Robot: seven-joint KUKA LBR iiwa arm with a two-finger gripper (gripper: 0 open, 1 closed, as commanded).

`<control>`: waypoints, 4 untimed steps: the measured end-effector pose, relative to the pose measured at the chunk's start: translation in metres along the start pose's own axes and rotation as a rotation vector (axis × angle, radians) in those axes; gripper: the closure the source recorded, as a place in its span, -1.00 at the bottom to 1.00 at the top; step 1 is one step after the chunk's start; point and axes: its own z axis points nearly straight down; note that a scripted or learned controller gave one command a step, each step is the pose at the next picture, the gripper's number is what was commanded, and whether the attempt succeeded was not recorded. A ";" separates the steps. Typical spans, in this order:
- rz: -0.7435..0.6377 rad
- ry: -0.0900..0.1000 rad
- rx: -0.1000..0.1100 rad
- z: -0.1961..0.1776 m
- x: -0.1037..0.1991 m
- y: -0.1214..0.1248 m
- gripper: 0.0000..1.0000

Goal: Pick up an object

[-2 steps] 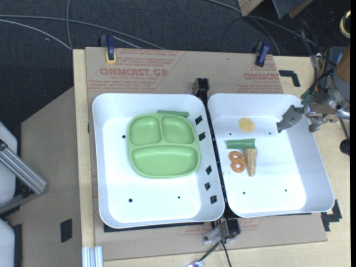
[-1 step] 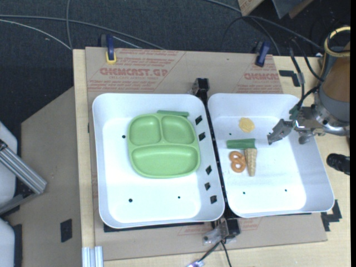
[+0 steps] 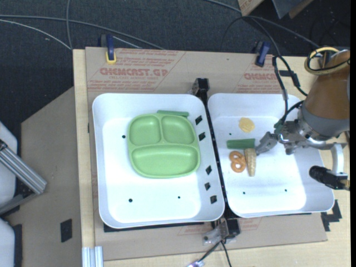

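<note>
Four small pieces of play food lay together in the left half of the right bin (image 3: pixel 295 196): a yellow disc (image 3: pixel 247 125) toward the back, a green strip (image 3: pixel 240 143) lying crosswise, an orange pretzel-shaped ring (image 3: pixel 238 162) and a pale corn cob (image 3: pixel 251 161) just beside the ring, the two touching or nearly so. All looked like light, hollow moulded plastic, stiff and smooth, so likely to skid or pop out under a pinch rather than deform. The cob seemed the best candidate, taken across its narrow middle; the ring would want a finger through or over one loop, and the flat disc and strip offered little height to grip.

The gripper (image 3: pixel 266 144) hovered at the right end of the green strip, just above the cob's top; whether its fingers stood apart or together could not be told, and nothing was visibly held. The arm (image 3: pixel 328 96) reached in behind it from the right.

The left bin (image 3: pixel 111 204) held a green divided plate (image 3: pixel 163 147) with three compartments, sitting well apart from the food. On the board beneath the bins, red print read roughly "CHEMCAST GP" behind the left bin, repeated partly behind the right; the finer lines under it were too small to read. Blue clamps (image 3: pixel 110 49) pinned the board's far edge.
</note>
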 end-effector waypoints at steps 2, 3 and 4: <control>0.001 -0.001 -0.006 0.047 -0.003 -0.003 1.00; -0.001 -0.004 -0.012 -0.015 0.003 -0.003 1.00; -0.001 -0.004 -0.011 -0.060 0.009 -0.004 1.00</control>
